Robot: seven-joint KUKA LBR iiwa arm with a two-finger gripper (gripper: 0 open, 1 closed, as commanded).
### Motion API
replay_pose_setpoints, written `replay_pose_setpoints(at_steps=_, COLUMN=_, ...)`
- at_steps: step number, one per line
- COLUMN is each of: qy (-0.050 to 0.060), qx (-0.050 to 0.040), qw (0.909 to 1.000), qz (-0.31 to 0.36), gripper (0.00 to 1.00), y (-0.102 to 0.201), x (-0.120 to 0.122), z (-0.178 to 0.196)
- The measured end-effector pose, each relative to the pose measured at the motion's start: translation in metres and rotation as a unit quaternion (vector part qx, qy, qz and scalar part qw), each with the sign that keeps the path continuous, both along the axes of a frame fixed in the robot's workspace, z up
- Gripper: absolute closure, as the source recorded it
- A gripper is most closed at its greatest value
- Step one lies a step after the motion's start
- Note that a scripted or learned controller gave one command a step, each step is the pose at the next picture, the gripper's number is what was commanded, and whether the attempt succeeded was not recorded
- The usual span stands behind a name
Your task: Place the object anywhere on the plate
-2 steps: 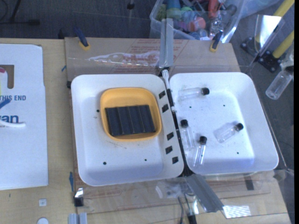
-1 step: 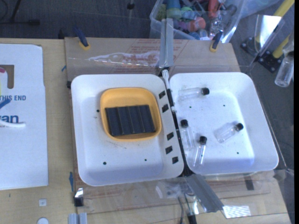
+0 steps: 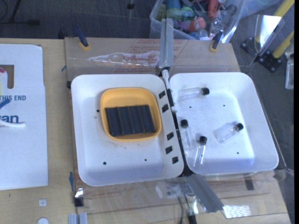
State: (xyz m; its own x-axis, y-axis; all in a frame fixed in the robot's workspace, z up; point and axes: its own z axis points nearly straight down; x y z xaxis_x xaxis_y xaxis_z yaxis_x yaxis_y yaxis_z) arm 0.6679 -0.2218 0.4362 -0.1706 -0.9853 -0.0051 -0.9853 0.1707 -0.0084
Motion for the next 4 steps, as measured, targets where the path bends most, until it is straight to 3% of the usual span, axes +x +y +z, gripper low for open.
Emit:
replay_pose_setpoints(at_steps=1, qy=0.004, qx=0.0003, qw=0.9900, qz=0.141, gripper=1.00, y=0.002, x=0.000, z=-0.082)
replay_pose_setpoints(at_steps=2, qy=0.001, qx=-0.0016, qw=0.9609, qz=0.277, gripper=1.00, y=0.007, x=0.000, z=-0.001)
replay_pose_setpoints(at_steps=3, qy=0.001, qx=-0.0034, qw=0.8886, qz=0.459, gripper=1.00, y=0.012, x=0.000, z=-0.001)
replay_pose_setpoints(at_steps=4, qy=0.000, qx=-0.0032, qw=0.7981, qz=0.602, gripper=1.00, y=0.010, x=0.000, z=-0.002)
